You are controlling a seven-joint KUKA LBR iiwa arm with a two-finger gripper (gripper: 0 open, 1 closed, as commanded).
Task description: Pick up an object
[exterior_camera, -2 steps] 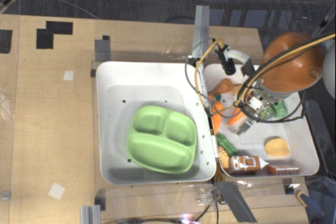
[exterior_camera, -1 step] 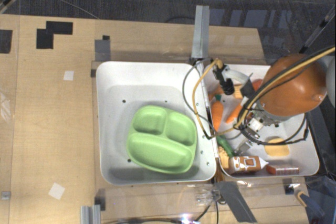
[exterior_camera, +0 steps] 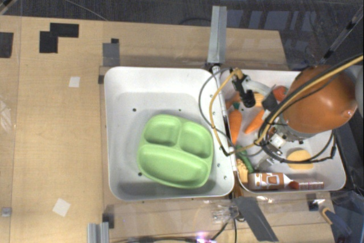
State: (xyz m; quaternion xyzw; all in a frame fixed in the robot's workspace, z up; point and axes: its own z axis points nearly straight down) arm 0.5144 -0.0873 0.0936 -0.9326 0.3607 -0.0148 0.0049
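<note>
Bottle lies along the right bin's front wall, with carrots and a yellow piece behind it. Left bin holds a green tray. Looks like the reach-down step: the arm's orange wrist hangs over the right bin, pointing down among the clutter (cables everywhere). Grip state: can't tell. Next it needs a clean close on one item, then a straight lift.

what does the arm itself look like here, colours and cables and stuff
The arm shows as a big rounded glossy orange shell with a silvery metal wrist section below it. Yellow and black cables loop off it over the bins' shared edge, and a small black fitting sits on the cable run near the top.
</note>
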